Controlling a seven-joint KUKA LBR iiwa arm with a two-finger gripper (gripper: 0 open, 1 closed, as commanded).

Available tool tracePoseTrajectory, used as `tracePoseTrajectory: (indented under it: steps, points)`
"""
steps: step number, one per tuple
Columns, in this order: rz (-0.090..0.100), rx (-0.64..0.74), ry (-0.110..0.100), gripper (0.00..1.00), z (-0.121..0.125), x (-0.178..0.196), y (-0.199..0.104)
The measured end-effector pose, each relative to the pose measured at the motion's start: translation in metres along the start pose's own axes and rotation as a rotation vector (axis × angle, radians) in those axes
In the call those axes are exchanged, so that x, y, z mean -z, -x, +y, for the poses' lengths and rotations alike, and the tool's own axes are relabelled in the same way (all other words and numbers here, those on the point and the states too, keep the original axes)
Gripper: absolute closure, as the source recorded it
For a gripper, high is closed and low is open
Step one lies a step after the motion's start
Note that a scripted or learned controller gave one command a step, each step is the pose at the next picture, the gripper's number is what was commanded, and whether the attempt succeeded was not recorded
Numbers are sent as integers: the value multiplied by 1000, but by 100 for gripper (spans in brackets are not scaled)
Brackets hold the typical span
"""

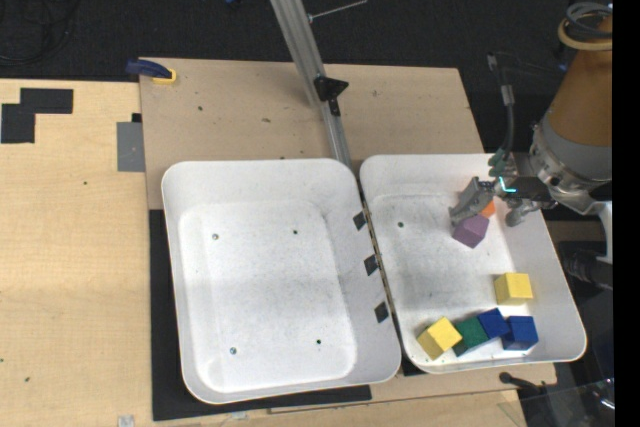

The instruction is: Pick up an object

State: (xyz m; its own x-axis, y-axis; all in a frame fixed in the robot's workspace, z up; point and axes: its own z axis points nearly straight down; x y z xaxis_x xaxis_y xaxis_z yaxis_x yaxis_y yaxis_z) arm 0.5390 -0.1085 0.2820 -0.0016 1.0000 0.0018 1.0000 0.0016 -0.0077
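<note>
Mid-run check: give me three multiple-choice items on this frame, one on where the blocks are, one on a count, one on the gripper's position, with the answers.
1. Which bin holds the blocks?
A. the left bin
B. the right bin
C. both bins

2. How many yellow blocks lie in that bin?
A. none
B. two
C. five

3. Where is the gripper?
A. above the left bin
B. outside both bins, over the bench
C. over the right bin, right beside the purple block

Answers:
1 B: every block sits in the right bin.
2 B: one yellow block lies alone, and another yellow block is beside the green block and the blue blocks.
3 C: the gripper hangs over the right bin at the purple block.
</note>
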Motion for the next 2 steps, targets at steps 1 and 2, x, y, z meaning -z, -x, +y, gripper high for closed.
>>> tracePoseTrajectory:
  steps: [1,2]
  points:
    - [-1,-4,5,0,0,2,2]
    - [0,-2,-1,0,-7,-52,9]
